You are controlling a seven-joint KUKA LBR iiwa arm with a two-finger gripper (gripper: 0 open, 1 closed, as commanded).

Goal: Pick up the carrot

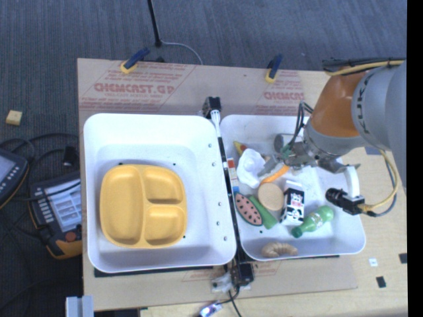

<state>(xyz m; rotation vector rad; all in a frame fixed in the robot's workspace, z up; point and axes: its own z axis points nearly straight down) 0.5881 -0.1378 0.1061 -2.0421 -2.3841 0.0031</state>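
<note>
The carrot (pixel 277 174) is a slim orange piece lying aslant in the upper middle of the right bin (pixel 350 243), between a crumpled white object (pixel 250 166) and a round tan disc (pixel 269 195). My gripper (pixel 272 166) is low in that bin, reaching in from the right and pointing down-left, its tip right at the carrot's upper side. The grey tip overlaps part of the carrot, and the slanted view hides how the jaws stand and whether anything is held.
Close around the carrot lie a watermelon slice (pixel 246 209), a green vegetable (pixel 268 214), a black-and-white carton (pixel 293 205), a green bottle (pixel 314 221) and a tan pastry (pixel 279 248). The left bin (pixel 106 131) holds a yellow divided plate (pixel 142 203).
</note>
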